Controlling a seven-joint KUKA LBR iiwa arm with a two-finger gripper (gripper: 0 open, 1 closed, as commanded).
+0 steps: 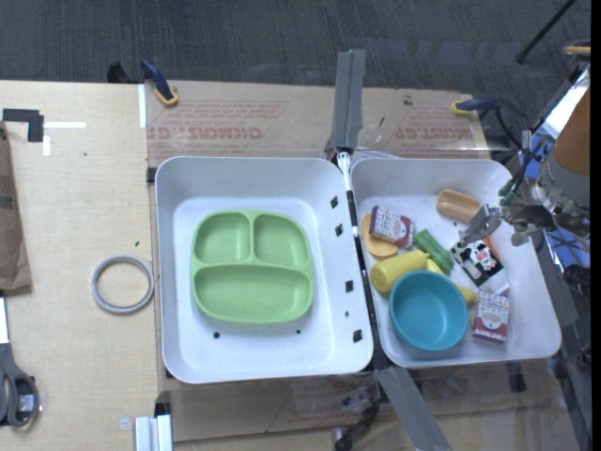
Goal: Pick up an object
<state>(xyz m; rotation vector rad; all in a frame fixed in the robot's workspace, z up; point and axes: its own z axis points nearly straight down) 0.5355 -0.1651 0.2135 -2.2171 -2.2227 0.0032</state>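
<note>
Both bins white. Left one: pale green divided plate. Right one: blue bowl, yellow cup, green stick, tan-orange oblong, dark red packet, red-and-white carton, black-and-white cow-print card. Bench light wood; tape ring grey.

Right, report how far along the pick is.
Nothing looks picked yet: the blue bowl, yellow cup, green piece and small cartons all lie in the right bin. In hand: the gripper sits low over that bin, just above the black-and-white carton, with nothing visibly between its fingers. Left: closing on an item and lifting it out.
</note>
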